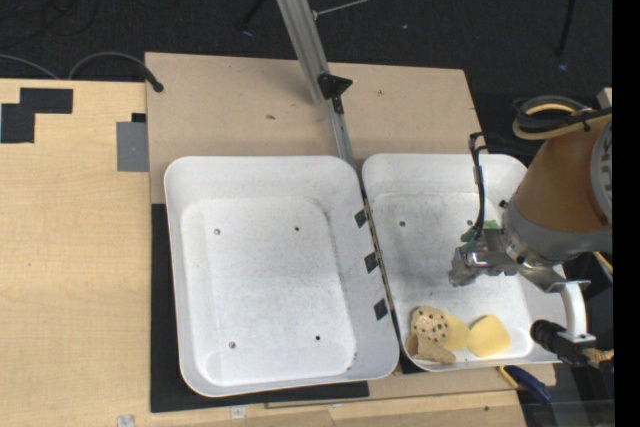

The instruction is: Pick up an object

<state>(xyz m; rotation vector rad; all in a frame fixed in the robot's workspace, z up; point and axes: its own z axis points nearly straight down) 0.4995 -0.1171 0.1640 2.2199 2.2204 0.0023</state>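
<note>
I can't tell my end effector (pixel 470 265) aperture; I'd descend squarely over the pale yellow rounded block (pixel 489 337).

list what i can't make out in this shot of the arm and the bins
- Gripper, camera view: small and seen from above, finger state unreadable.
- Right bin: far right side covered by the arm.
- Yellow objects in its near corner: too small and blurred to identify or count.
</note>
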